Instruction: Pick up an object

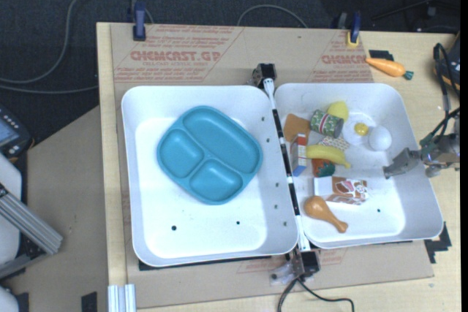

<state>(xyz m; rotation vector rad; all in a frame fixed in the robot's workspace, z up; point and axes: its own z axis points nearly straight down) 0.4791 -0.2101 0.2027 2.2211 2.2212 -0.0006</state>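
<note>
Single fixed camera, mounted above the bench (219, 55), looking down at a slant. Far edge of the bench runs along the upper part of the frame, near edge along the bottom, dark floor beyond the far edge. Distance moderate: both white bins fit whole, left bin (146, 215) in the frame's centre-left, right bin (417, 201) reaching close to the right side. Bench sits slightly rotated in frame. One view, so nothing overlaps with another.
</note>
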